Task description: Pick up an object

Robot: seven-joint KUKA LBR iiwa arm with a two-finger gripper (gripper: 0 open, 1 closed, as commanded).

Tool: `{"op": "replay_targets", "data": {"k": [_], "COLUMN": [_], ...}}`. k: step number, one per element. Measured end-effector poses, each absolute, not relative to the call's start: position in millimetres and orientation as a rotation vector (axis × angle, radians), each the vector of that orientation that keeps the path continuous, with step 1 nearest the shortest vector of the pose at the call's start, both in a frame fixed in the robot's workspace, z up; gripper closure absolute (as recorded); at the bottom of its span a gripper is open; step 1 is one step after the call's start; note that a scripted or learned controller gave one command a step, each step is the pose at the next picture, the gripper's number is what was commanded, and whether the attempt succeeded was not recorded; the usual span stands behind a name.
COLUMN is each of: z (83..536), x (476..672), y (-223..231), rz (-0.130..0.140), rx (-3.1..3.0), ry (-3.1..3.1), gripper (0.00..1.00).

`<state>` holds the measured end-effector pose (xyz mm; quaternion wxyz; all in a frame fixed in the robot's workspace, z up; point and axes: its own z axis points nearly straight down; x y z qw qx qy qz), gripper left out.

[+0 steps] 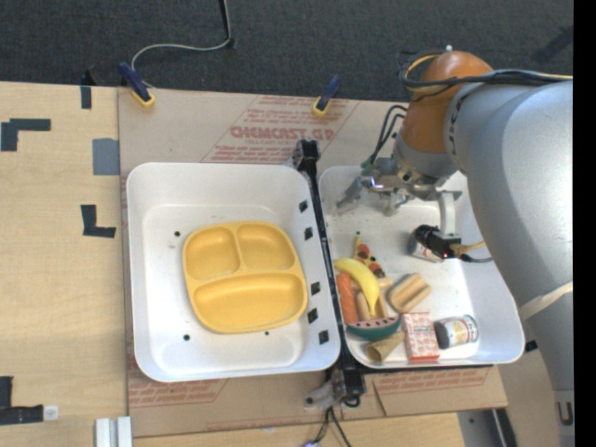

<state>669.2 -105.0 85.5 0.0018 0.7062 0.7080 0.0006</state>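
My gripper (369, 203) hangs over the back of the right bin (484, 291), its fingers spread open with nothing between them. In front of it, in the same bin, lie a small red and dark piece (366, 255), a yellow banana (363, 282), an orange carrot (346, 298) and a tan bread roll (408, 291). Closer to the front rim are a green-edged slice (377, 326), a tan cone (383, 347), a red and white box (419, 335) and a small can (456, 331). The gripper touches none of them.
The left bin (154, 250) holds a yellow divided plate (245, 276). A black divider (315, 240) runs between the two bins. Two blue and yellow clamps (137, 84) (326, 98) hold the cardboard at the back. The grey arm (521, 184) covers the right side.
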Motion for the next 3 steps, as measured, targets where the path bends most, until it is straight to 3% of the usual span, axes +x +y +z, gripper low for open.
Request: {"op": "replay_targets", "data": {"k": [1, 2, 3], "z": [86.1, 95.8, 184.0], "x": [580.4, 581.2, 521.7], "y": [-94.9, -95.6, -49.6], "rz": [0.000, 0.002, 0.000], "rx": [2.221, 2.218, 2.220], "ry": [2.220, 2.217, 2.225], "gripper": [0.00, 1.00, 1.00]}}
